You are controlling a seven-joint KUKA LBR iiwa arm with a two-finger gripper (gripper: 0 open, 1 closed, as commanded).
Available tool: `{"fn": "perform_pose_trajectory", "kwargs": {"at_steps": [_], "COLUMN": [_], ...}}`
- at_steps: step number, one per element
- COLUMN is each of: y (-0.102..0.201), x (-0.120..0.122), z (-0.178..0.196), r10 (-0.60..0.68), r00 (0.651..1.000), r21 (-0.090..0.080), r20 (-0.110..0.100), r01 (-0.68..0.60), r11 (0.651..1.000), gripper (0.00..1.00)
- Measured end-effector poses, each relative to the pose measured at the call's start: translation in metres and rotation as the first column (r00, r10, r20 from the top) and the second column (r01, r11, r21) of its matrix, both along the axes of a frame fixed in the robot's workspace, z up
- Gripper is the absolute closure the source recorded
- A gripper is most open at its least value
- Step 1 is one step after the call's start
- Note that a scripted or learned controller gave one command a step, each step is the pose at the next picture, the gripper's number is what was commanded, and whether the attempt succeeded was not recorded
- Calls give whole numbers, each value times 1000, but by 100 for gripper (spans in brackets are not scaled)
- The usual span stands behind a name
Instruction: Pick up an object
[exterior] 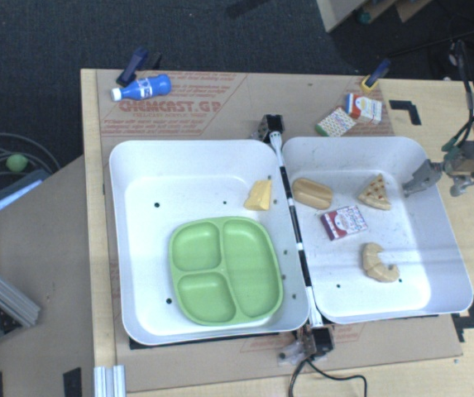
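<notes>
The left bin [137, 246] holds a green divided plate [223, 270] with a yellow cheese wedge [260, 195] far of it. The right bin [443, 246] holds the likely pickings, spread apart so each can be taken alone: bread roll [312, 193], croissant [380, 263], red packet [345, 221], pizza slice [375, 193]. The gripper [423, 176] hovers at the far right rim; whether its claw is apart or together, I cannot tell.
</notes>
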State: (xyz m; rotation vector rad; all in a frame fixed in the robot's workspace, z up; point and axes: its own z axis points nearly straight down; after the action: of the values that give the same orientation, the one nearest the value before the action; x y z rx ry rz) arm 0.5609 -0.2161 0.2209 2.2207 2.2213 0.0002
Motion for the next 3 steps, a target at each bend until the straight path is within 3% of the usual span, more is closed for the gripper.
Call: {"fn": "perform_pose_trajectory", "kwargs": {"at_steps": [1, 2, 3], "y": [67, 70, 70], "x": [-39, -73, -73], "z": [-49, -137, -127], "r10": [1, -1, -1], "r00": [1000, 1000, 1000], "r21": [1, 1, 0], "r20": [-2, -1, 0], "r01": [-1, 1, 1], "r11": [1000, 1000, 1000], "gripper": [0, 0, 100]}}
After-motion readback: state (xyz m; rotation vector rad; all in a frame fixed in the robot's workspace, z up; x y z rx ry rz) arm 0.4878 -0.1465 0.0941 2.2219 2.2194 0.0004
